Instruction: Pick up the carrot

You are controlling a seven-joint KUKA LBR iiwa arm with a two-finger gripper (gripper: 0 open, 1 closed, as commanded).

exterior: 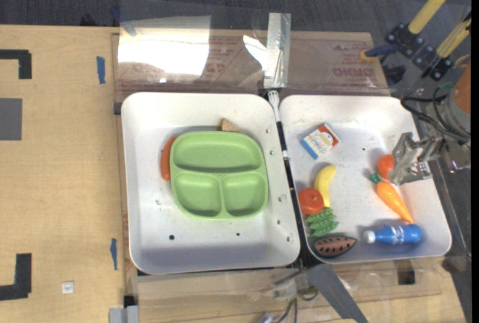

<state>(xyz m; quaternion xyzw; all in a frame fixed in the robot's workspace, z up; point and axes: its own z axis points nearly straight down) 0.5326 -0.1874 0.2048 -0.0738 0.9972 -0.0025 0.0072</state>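
Note:
The carrot (394,199) is orange with a green stub at its upper-left end. It lies at a slant on the floor of the right bin (352,120), near that bin's right wall. My gripper (405,162) reaches in from the right and hangs just above the carrot's green end. It stands open with nothing between its fingers. A small round orange-red fruit (385,164) sits right beside the gripper on its left.
The right bin also holds a blue bottle (394,235) just below the carrot, a banana (324,181), a tomato (311,200), a green vegetable (322,221), a brown piece (334,245) and a small carton (319,140). The left bin (142,164) bears a green divided plate (218,173).

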